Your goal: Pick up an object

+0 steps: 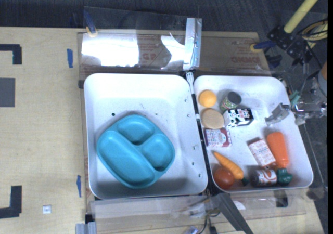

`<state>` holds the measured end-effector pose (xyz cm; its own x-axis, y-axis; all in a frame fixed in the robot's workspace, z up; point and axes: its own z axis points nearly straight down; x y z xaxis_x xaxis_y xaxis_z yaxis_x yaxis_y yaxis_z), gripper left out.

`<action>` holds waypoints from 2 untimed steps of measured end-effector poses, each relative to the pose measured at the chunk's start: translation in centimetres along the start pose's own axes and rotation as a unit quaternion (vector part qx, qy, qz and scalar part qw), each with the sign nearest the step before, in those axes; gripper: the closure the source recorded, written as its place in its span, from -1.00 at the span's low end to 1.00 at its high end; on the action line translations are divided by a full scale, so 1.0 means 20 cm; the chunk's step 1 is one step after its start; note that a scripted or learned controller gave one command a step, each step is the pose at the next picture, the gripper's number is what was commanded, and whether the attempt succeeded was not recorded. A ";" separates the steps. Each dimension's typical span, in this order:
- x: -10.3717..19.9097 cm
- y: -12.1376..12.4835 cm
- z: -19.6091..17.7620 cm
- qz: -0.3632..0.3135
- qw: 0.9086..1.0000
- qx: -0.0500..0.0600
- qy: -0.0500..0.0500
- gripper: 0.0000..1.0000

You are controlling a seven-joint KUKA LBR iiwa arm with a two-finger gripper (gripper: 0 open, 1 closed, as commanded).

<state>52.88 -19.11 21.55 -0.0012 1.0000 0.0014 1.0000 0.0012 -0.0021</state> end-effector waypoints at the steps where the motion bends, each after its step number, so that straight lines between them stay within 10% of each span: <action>1: 0.01 -0.15 0.52 -0.056 0.998 -0.017 -0.008 -1.00; 2: -0.09 0.00 0.60 -0.122 0.992 -0.010 0.002 -1.00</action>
